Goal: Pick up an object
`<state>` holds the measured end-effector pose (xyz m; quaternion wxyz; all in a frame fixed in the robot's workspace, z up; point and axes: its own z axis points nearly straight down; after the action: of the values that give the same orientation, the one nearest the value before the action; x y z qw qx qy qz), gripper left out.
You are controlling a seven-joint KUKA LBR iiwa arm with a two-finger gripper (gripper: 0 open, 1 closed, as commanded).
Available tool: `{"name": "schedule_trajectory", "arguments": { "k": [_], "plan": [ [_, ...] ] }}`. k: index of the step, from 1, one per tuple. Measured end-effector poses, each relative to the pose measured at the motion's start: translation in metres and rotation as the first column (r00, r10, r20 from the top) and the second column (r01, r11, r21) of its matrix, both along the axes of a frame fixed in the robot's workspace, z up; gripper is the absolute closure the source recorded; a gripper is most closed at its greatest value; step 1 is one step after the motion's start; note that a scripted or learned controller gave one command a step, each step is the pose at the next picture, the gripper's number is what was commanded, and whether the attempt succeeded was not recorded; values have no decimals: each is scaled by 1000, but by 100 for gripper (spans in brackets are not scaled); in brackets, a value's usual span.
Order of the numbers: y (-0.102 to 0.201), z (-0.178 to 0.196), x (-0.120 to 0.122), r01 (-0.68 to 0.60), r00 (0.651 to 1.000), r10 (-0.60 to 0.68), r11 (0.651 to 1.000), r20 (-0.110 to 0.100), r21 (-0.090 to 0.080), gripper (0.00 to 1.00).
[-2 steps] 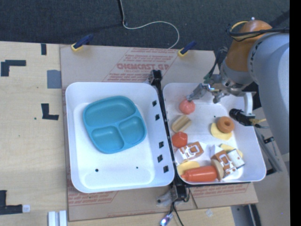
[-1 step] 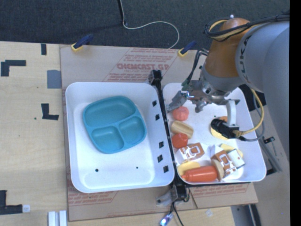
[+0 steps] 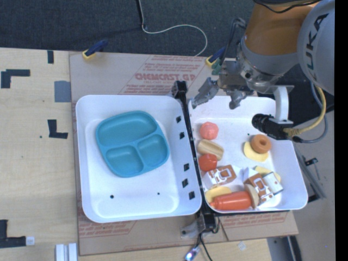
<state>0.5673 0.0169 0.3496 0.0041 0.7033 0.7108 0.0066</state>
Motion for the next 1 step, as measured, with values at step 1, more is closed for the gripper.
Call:
{"name": "schedule_trajectory", "arguments": {
  "k": [1],
  "plan": [
    [89,-63,-83,0,1000,0,1000,-26,-3,0]
  ]
}}
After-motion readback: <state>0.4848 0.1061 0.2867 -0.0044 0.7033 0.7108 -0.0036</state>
